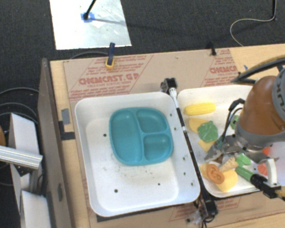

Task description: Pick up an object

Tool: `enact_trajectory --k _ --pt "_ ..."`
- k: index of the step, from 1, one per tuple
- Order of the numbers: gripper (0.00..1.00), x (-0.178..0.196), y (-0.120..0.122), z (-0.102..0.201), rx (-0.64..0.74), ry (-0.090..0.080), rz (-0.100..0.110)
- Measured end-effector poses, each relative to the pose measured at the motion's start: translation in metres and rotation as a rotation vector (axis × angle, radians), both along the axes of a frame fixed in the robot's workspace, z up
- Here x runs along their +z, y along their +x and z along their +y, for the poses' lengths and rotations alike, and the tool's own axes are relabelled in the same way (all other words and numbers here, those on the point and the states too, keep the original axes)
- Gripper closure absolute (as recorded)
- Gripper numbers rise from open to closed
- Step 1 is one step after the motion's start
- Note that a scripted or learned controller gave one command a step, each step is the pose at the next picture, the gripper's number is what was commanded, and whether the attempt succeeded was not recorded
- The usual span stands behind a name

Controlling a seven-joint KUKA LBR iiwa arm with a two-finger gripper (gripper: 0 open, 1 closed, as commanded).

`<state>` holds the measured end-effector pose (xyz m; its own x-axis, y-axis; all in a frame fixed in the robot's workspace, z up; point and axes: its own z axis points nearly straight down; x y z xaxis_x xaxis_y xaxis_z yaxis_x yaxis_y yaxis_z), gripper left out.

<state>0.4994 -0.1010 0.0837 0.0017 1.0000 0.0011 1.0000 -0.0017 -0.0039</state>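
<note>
At the far left we saw a white rail (12,156) off the bench, with black cables (8,98) above it. The left bin (98,192) held a teal divided plate (140,135), lying flat near the bin's middle. A black clip (170,86) sat at the top of the seam between the two bins.

In the right bin (216,91) we found the small things crowded together: a yellow corn-like piece (199,109) near the top left, a green leafy piece (207,131) just below it, and an orange-and-yellow round piece (220,175) at the bottom left. A green stick (243,160) lay just right of these, partly under the arm.

The gripper (222,150) sat low over the middle of that bin, between the leafy piece and the orange one. We could not tell whether its jaws stood wide or narrow, nor whether anything lay between them. The arm (270,109) with its orange band came in from the right, covering much of the bin.
</note>
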Motion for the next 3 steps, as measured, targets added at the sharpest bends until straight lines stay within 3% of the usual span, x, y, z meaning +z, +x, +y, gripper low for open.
enact_trajectory --k 1,2,3 --pt "0.00 0.001 0.036 0.017 0.008 -0.002 -0.008" --pt "1.00 0.012 0.036 0.015 0.006 -0.002 -0.009" --pt "1.00 0.127 0.091 0.077 0.012 -0.001 -0.016"
